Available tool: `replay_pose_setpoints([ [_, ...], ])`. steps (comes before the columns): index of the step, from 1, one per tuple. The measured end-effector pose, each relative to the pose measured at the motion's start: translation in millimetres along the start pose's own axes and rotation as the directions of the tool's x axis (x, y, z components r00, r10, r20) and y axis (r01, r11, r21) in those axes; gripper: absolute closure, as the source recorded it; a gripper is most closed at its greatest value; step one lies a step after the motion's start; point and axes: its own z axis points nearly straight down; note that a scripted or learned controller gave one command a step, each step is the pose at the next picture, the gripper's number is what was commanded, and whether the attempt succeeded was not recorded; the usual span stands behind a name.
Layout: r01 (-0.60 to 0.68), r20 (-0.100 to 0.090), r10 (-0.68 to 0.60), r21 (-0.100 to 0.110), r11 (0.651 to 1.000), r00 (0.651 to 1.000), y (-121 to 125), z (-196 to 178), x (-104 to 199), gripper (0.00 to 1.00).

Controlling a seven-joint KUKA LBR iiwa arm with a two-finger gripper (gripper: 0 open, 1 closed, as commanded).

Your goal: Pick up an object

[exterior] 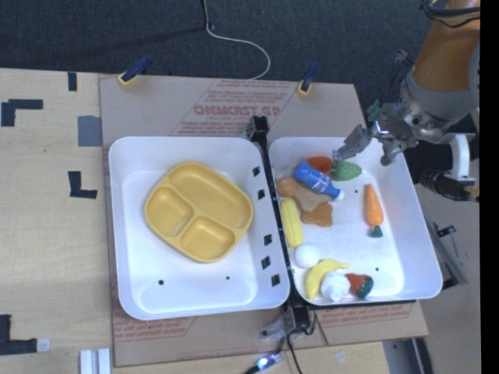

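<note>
The tool (366, 145) hangs spread over the right bin (413, 209), gripping nothing. That bin holds one carrot (373, 206), one corn cob (291, 221), one banana (321, 274), one blue bottle (316, 181). The left bin (129, 232) holds one yellow tray (199, 210).

Arm (443, 61): grey casing, broad orange band above wrist, orange dome at top right. Gripper (366, 148): dark metal, two thin splayed fingers, small bright fittings and black cabling at wrist.
</note>
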Motion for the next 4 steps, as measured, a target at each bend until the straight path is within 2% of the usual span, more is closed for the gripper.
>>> replay_pose_setpoints([
  [1,0.002,0.001,-0.002,-0.013,1.0,1.0,1.7,-7.6,0.2,0.0],
  [2,0.002,0.002,-0.002,-0.009,1.0,1.0,-0.8,37.5,5.7,0.0],
  [4,0.004,0.002,-0.004,-0.008,1.0,1.0,15.0,151.4,7.1,0.0],
])
